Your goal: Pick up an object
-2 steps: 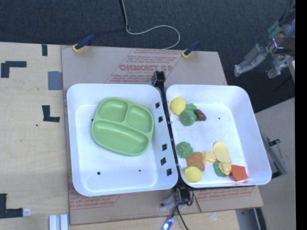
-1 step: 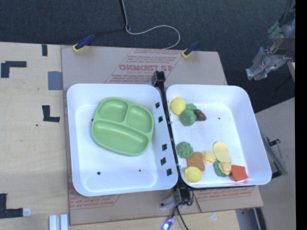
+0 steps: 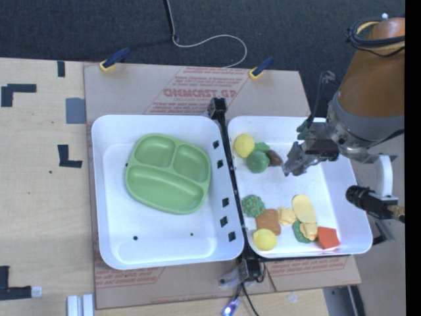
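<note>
The right bin point(image 3: 342, 196) holds several toy foods. A yellow ball point(image 3: 244, 145), a green ball point(image 3: 257, 162) and a small brown piece point(image 3: 274, 157) lie at its far left. Nearer the front sit a green broccoli-like piece point(image 3: 252, 205), a tan-orange piece point(image 3: 268, 220), a yellow round piece point(image 3: 264, 240), a pale yellow oval point(image 3: 304, 209), a small green piece point(image 3: 302, 232) and an orange-red block point(image 3: 328, 237). My gripper point(image 3: 293, 166) hangs over the bin's middle, just right of the brown piece, fingers pointing down-left. Nothing shows between them.
The left bin point(image 3: 105, 196) bears a green divided plate point(image 3: 168, 172). A black divider point(image 3: 227, 176) runs between the bins. The arm's orange band point(image 3: 378, 64) looms at the right. Cardboard point(image 3: 191, 91) underlies both bins.
</note>
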Robot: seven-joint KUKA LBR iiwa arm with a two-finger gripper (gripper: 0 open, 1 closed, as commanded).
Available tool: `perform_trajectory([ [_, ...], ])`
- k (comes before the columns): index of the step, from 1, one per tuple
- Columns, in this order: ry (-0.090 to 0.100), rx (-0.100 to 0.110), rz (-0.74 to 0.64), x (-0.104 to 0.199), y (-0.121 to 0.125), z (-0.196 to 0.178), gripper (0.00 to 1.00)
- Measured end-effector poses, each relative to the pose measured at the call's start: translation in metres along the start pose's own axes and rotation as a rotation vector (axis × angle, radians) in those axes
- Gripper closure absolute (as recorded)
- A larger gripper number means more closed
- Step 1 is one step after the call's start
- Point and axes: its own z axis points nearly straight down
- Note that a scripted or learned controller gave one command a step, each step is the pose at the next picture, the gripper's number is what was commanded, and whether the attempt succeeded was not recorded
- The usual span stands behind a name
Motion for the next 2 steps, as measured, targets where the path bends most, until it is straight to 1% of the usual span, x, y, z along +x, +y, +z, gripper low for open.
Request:
perform_trajectory([
  [1, -0.001, -0.036, -0.007, 0.066, -0.02, -0.166, 1.0],
  [2, -0.003, -0.017, -0.006, 0.131, -0.02, -0.151, 1.0],
])
